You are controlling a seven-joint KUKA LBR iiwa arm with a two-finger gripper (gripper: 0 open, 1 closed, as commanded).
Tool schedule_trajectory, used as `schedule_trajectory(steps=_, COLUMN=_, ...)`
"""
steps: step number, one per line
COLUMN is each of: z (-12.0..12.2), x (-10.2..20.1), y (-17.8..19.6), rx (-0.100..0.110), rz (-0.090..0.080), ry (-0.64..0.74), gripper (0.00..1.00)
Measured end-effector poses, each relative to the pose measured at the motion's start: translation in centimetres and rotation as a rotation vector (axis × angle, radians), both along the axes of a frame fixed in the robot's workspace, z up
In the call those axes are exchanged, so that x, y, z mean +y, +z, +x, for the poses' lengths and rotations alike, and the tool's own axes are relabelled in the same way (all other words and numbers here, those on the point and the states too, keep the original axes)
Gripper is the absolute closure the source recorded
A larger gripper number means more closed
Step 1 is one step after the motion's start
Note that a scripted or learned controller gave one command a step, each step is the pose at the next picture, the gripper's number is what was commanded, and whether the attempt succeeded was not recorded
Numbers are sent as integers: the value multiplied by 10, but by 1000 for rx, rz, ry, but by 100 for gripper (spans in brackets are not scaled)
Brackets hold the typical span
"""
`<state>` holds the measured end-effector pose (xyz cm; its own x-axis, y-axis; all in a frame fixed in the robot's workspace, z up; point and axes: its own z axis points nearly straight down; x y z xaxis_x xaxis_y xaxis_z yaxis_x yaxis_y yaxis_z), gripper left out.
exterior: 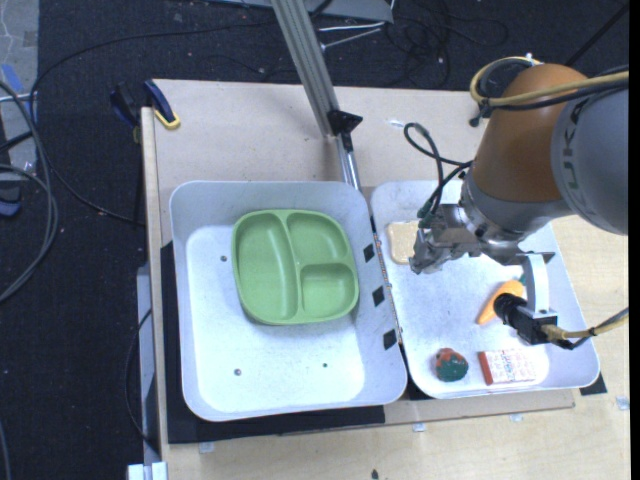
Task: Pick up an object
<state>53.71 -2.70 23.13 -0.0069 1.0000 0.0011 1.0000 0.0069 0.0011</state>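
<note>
The gripper (428,255) hangs over a pale flat piece (400,242); fingers' state unclear; probably light, thin, best pinched at its edge.

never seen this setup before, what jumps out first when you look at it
A pale green divided plastic plate lies in the left white bin. The grey arm with its orange band reaches in from the right, its gripper low over the right white bin, where an orange carrot-shaped toy lies.
</note>
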Motion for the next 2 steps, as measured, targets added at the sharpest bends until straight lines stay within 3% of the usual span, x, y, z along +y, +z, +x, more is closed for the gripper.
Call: schedule_trajectory(steps=2, z=11, x=102, y=-15, rx=1, rz=0, ry=1, gripper=100)
